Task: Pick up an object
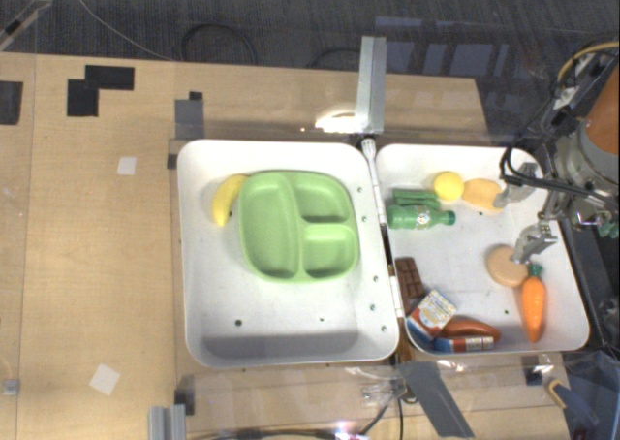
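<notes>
Although the gripper [532,246] hangs at the tan disc [505,267], jaw state indiscernible, the adjacent carrot [534,304] appears light, rigid, best pinched mid-body.

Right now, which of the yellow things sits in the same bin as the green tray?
The banana, lying against the green tray's left edge in the left bin. The round yellow lemon is in the right bin, beside the green bottle.

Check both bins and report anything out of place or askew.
The banana in the left bin is wedged between the green divided plate and the bin wall. In the right bin, a chocolate bar leans on the divider side. Nothing looks spilled or damaged.
</notes>
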Robot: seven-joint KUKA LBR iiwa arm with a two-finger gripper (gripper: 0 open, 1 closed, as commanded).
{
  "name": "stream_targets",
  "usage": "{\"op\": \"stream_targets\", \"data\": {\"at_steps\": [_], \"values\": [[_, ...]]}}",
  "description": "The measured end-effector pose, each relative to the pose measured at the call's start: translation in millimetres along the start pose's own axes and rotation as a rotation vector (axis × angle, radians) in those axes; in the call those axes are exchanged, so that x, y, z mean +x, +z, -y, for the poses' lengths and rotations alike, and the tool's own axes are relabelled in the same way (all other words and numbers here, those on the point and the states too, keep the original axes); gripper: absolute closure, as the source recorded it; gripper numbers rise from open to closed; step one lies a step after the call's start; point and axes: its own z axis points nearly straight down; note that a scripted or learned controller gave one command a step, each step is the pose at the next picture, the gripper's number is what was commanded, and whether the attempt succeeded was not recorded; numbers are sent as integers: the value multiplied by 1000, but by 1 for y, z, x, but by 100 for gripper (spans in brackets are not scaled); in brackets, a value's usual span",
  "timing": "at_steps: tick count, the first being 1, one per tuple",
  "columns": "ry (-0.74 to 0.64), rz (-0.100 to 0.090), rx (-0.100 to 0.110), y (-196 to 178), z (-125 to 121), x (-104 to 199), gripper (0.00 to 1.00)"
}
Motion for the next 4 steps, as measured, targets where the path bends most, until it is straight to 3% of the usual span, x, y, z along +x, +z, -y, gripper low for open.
{"op": "stream_targets", "data": {"at_steps": [1,2,3,4], "values": [[-118,-8,-3,102,30,10,0],[-82,8,3,153,46,26,0],[-144,12,5,152,44,43,0],[-52,10,-5,153,-71,-32,0]]}}
